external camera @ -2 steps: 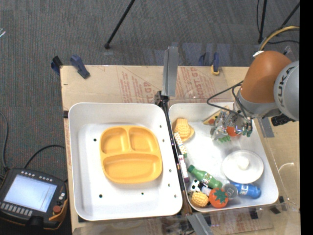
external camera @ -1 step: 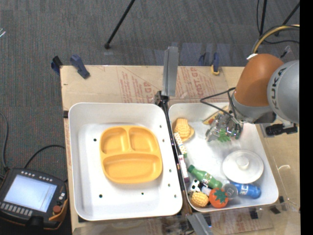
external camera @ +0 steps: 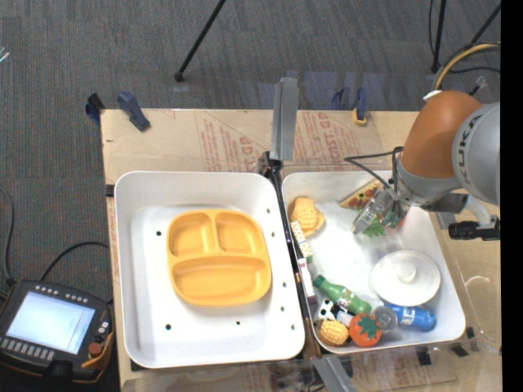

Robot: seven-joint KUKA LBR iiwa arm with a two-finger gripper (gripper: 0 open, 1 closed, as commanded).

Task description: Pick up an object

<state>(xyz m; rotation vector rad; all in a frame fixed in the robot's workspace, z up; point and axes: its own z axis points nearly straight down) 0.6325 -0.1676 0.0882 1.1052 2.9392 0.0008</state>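
Note:
My gripper [external camera: 377, 216] hangs low over the back of the right bin [external camera: 448, 256], under the orange wrist band. A small green object [external camera: 377, 229] sits right at its tip; whether it is gripped is unclear. A pizza slice [external camera: 363, 194] lies just behind and left of the gripper. A waffle-like toy [external camera: 305, 214] rests at the bin's back left. Toward the front lie a white round lid [external camera: 404, 276], a green bottle [external camera: 341, 294], a blue bottle [external camera: 411, 318], a tomato [external camera: 366, 331], a corn cob [external camera: 333, 331] and a small cow figure [external camera: 328, 310].
The left bin [external camera: 135, 260] holds a yellow divided plate [external camera: 219, 256]. A narrow packet [external camera: 301, 240] lies along the right bin's left wall. A teach pendant [external camera: 53, 329] sits off the bench at the lower left. Tripod legs stand on the carpet behind.

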